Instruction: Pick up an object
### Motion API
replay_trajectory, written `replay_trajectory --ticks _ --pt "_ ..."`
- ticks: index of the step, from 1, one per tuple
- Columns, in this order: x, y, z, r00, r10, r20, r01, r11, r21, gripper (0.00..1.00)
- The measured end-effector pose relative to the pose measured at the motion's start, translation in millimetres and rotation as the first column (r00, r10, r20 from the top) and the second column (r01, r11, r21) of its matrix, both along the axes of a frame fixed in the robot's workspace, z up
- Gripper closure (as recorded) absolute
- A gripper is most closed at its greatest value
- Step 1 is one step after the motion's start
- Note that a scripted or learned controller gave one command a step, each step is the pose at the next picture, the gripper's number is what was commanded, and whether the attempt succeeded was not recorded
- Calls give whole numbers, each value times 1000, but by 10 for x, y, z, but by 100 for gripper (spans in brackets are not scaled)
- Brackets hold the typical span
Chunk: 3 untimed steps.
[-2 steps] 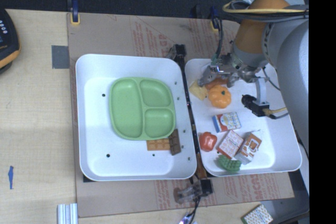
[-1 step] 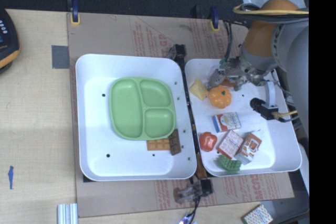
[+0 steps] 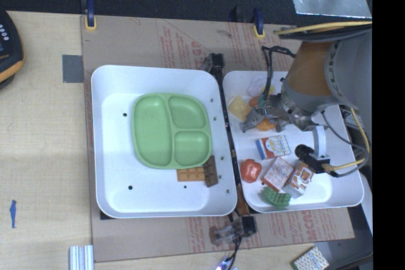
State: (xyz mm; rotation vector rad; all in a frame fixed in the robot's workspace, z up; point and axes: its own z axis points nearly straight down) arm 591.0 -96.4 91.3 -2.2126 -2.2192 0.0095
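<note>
The gripper [image 3: 258,117] sits low beside a pale yellow block [image 3: 238,107]; whether it is spread or pinching, I cannot tell.

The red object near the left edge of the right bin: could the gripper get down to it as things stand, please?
Probably yes. The red object lies bare from above, apart from the small cartons beside it, and the gripper is just up-bin from it.

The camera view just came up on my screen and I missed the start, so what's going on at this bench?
A grey arm with an orange band reaches in from the right, its gripper down in the right white bin among small items, near a pale yellow block. Whether it holds anything is unclear. A red rounded piece and small printed cartons lie nearer the front. The left white bin holds a green divided plate and brown blocks.
</note>
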Motion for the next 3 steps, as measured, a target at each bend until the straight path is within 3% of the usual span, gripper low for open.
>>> replay_trajectory --ticks 1,2,3 --pt "621 19 13 1000 3 12 -3 1000 -2 0" --pt "597 9 118 1000 4 6 -4 1000 -2 100" --pt "340 654 1067 1000 6 14 -6 1000 1 100"
